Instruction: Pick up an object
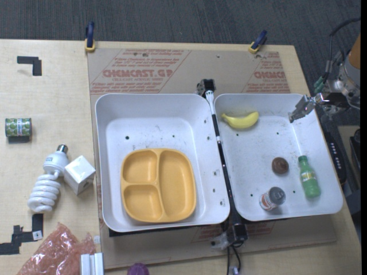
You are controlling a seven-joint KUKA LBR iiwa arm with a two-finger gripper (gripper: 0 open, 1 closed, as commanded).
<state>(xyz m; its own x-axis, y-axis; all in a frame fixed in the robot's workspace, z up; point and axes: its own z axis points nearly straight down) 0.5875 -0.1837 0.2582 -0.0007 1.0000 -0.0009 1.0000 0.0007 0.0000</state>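
Note:
The right bin [252, 153] holds a yellow banana [241, 120] near its far edge, a small brown round object [280, 165], a green bottle [308, 177] lying by the right wall, and a small can with a grey lid [272, 199] near the front. A yellow divided plate [158, 184] lies in the left bin [114, 130]. My gripper [300, 110] hangs over the far right corner of the right bin, above and to the right of the banana. Nothing shows between its fingers.
Left of the bins, on the bench, lie a white spiral bulb [47, 183], a white cube [79, 174], a green can [18, 128] and a red mesh bag [54, 251]. Blue clamps [89, 36] pin the brown board behind the bins.

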